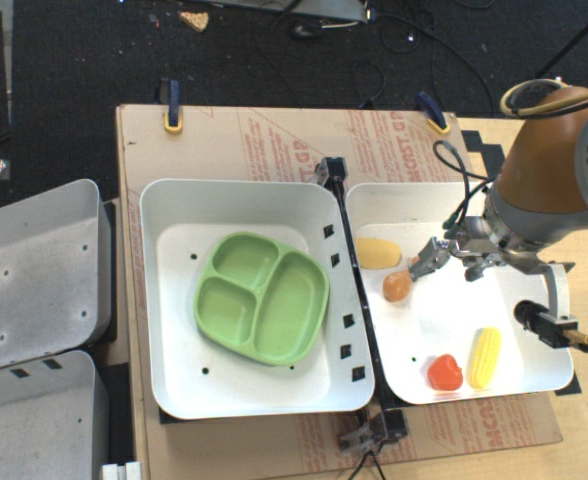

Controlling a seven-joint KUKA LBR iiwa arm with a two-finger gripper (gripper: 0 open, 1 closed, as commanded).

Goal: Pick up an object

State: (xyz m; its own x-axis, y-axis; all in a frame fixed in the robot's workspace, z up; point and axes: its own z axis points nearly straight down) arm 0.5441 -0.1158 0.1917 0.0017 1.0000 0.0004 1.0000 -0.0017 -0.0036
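Reaching hand [432,259]: fingers spread narrowly, empty, in right bin [534,373]
Brown ball [397,287]: at hand's 7 o'clock, just beside
Writing: red print on cardboard [274,143], unreadable
Counter: cardboard-covered; dark floor [64,58]

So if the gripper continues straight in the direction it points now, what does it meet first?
Probably the small orange-brown ball. The gripper points down-left in the right bin, and the ball lies just past its tip. Its height above the ball is unclear. The yellow oval piece lies beside that line.
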